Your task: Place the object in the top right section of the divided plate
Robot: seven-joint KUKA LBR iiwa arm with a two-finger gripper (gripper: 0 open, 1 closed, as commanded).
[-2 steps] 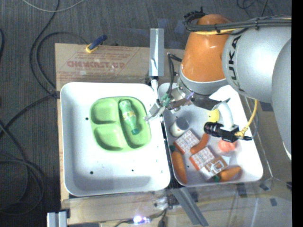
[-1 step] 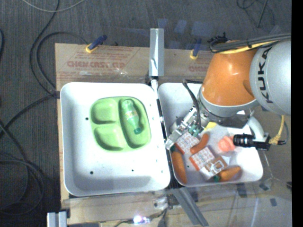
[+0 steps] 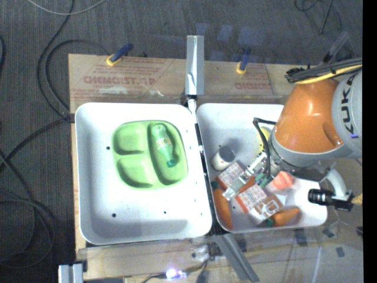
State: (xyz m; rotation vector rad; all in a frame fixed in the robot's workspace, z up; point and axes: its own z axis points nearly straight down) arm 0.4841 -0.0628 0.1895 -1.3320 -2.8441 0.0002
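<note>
Carrots (image 3: pixel 283 217) and cartons (image 3: pixel 254 198) crowd the right bin's (image 3: pixel 235 118) near end beneath the arm (image 3: pixel 309 125). A green bottle (image 3: pixel 163 144) lies in the divided plate's (image 3: pixel 132 173) right section in the left bin (image 3: pixel 94 217). Whether the tool (image 3: pixel 262 168) is clenched cannot be told.

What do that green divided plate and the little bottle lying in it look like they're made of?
The green divided plate looks like moulded plastic: one even lime colour, soft rounded ridges, a dull sheen. The bottle seems to be clear greenish plastic, since the plate's colour shows through it; its darker green cap looks opaque. That is a guess from looks alone.

Glossy green plastic plate (image 3: pixel 134 158), translucent bottle (image 3: pixel 164 144)
</note>
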